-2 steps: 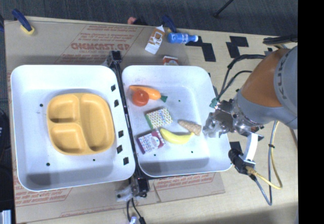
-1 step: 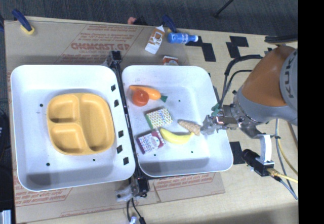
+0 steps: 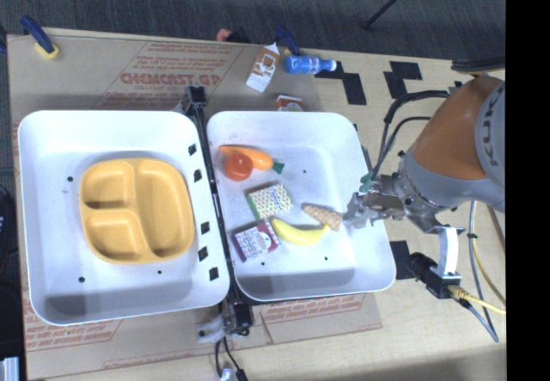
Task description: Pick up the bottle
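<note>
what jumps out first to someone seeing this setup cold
The yellow divided tray stands out, alone in the left bin. Next comes the clutter in the right bin: an orange carrot, a banana and two small packets. The arm's gripper sits at that bin's right wall, while the blue bottle lies outside on the bench behind it.

Blue bottle [image 3: 308, 65]: small, translucent blue plastic w/ a lighter, whitish patch near its middle. Lying on its side, long axis approx left-right in the view, narrower end pointing right. It sits on the counter [image 3: 378, 345] outside both bins, just beyond the far rim of the right-hand bin [image 3: 371, 224], on the brown cardboard sheet [image 3: 168, 70], close to a small carton [image 3: 263, 68] at its left. Cap detail too small to tell.
</note>
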Motion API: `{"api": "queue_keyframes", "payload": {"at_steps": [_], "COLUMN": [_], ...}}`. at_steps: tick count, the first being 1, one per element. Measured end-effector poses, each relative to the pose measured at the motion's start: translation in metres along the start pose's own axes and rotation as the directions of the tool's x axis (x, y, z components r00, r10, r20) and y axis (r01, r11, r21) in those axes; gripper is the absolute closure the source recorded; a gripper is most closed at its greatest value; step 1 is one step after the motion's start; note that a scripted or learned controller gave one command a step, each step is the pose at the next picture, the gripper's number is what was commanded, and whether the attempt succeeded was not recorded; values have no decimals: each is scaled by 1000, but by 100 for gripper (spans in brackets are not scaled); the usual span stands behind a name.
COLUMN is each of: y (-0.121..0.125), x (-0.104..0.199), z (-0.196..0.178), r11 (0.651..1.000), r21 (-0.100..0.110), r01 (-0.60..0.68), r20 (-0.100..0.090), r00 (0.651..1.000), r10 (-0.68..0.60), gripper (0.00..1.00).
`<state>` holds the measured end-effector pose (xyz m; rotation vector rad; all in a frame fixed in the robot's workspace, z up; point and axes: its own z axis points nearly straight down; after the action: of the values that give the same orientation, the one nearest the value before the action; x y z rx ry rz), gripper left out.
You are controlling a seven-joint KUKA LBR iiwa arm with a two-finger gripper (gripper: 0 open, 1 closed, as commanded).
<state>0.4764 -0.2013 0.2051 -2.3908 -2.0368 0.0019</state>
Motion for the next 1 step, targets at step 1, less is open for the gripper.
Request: {"api": "queue_keyframes", "payload": {"at_steps": [1], "y": [0], "x": [-2], "z": [2], "r11": [995], "r21": [3], "r01": [99], "r20": [-3], "r00": [995], "r10": [-99], "gripper": [100]}}
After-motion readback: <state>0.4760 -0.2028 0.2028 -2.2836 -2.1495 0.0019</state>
